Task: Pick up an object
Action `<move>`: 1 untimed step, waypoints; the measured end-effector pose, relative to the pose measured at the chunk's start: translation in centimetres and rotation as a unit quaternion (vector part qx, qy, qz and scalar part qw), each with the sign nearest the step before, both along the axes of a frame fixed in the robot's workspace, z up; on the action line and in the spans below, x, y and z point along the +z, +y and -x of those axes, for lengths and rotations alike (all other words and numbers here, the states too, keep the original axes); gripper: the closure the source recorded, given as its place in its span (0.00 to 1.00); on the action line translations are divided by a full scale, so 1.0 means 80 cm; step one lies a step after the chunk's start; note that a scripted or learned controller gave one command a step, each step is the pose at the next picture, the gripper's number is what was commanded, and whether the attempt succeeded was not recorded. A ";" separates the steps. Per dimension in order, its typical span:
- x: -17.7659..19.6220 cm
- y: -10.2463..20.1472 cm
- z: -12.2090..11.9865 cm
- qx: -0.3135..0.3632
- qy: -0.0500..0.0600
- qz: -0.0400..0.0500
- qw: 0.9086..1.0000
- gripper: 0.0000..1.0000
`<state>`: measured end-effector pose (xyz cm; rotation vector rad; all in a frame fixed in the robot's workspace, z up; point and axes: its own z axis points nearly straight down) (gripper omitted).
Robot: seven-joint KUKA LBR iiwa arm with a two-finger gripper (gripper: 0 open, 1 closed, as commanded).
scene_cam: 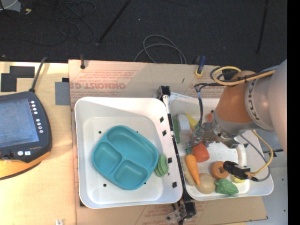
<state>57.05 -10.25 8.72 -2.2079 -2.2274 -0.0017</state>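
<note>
**Camera view: arm low over the right bin**

Left bin [89, 116] holds a teal plate [124, 157]. In the right bin [267, 184], the gripper [199, 137] sits above a tomato [201, 152], beside a carrot [192, 168]. Jaws: cannot tell.

- A dark carpeted floor [140, 18] fills the far side, with loose black cables [70, 13] lying across it.
- A pale wooden bench [47, 182] carries a sheet of printed cardboard [117, 76].
- 1 handheld control pendant [21, 128] rests at the bench's left edge.
</note>
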 end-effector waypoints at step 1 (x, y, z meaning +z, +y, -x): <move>0.133 0.098 0.000 0.000 -0.005 0.000 1.000 1.00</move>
